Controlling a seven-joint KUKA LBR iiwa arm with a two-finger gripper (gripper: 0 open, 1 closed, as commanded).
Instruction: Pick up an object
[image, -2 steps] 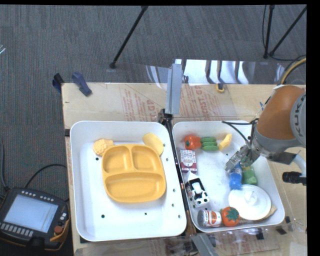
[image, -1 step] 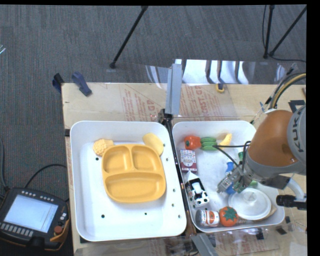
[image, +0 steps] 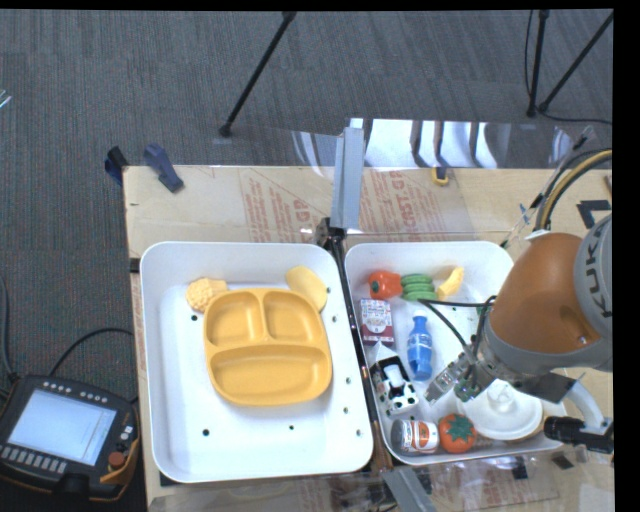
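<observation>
Two white bins (image: 170, 440) side by side on the worktop.
One yellow tray (image: 267, 345), one blue bottle (image: 420, 346); tool (image: 452, 380) beside the bottle, grip unclear.

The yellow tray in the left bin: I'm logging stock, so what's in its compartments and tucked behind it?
The yellow tray shows three bare compartments. Behind its far edge lie a bumpy yellow piece and a smooth yellow piece, each partly overlapped by the rim. Whatever lies beneath is covered.
</observation>
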